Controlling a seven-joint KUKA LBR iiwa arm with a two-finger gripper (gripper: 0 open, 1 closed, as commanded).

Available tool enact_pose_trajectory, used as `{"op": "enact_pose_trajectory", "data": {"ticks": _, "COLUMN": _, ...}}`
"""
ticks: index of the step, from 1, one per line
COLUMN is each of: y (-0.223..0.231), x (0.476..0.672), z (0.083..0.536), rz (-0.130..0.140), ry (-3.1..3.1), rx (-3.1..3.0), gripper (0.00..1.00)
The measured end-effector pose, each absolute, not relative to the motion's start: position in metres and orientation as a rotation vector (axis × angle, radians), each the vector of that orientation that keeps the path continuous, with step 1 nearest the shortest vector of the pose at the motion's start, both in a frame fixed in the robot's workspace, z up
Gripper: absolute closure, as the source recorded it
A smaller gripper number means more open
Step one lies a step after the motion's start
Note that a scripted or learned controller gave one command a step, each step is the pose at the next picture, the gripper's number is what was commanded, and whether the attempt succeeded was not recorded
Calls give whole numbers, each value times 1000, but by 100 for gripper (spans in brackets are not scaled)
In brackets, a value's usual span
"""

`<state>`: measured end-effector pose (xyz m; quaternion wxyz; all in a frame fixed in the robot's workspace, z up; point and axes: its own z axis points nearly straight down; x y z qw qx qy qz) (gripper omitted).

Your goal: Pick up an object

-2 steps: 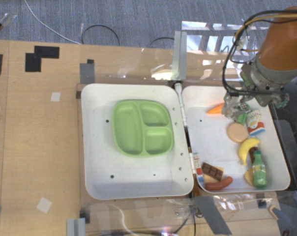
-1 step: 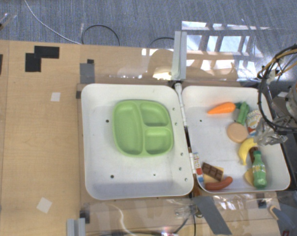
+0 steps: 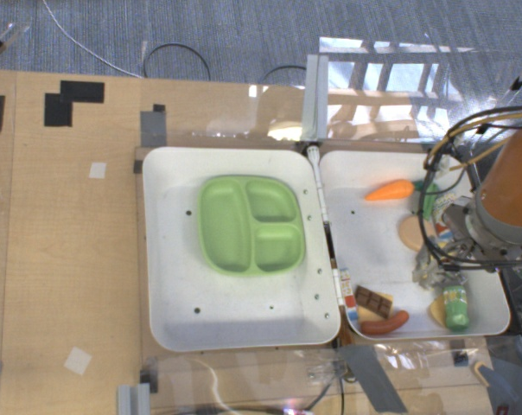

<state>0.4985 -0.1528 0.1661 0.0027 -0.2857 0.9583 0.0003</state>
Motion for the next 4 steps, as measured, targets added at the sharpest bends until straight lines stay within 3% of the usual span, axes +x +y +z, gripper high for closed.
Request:
{"op": "enact_pose_trajectory", "data": {"ticks": 1, "y": -174, "x": 535, "z": 161, "rz": -7, "ry": 2825, "rx": -1357, "gripper": 100}}
{"op": "enact_pose_trajectory", "data": {"ticks": 2, "y": -207, "x": 504, "z": 151, "rz": -8, "ry": 2692, "rx": -1611, "gripper": 100}}
{"op": "enact_pose_trajectory", "data": {"ticks": 3, "y": -139, "x": 491, "z": 230, "rz": -11, "ry": 2790, "rx": -1416, "gripper": 100}}
{"op": "enact_pose_trajectory", "data": {"ticks": 4, "y": -78, "x": 502, "z": 278, "rz": -7, "ry": 2870, "rx": -1244, "gripper": 100}}
